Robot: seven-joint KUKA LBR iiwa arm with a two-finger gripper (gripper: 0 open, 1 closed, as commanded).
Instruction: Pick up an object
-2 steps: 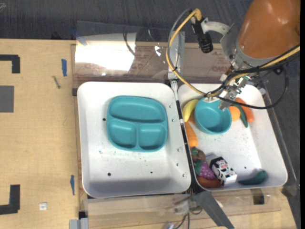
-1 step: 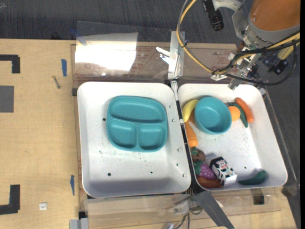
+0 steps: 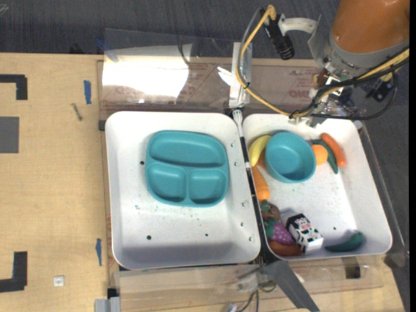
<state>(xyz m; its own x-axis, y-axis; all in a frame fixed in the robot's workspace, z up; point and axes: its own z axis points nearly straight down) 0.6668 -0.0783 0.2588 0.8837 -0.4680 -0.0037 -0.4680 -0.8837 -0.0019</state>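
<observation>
In the right bin [image 3: 374,194] the little cow box [image 3: 304,231] looks light & stiff; grab its flat sides. Tool [image 3: 323,112]: can't tell if open.

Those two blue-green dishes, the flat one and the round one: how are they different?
The divided plate is wide, shallow and split into three compartments; the bowl is smaller, round and deeper, with one open hollow. The plate lies alone in the left bin; the bowl sits in the right bin, crowded by a toy banana and toy carrots. Both are the same teal colour, upright, with nothing in them.
</observation>
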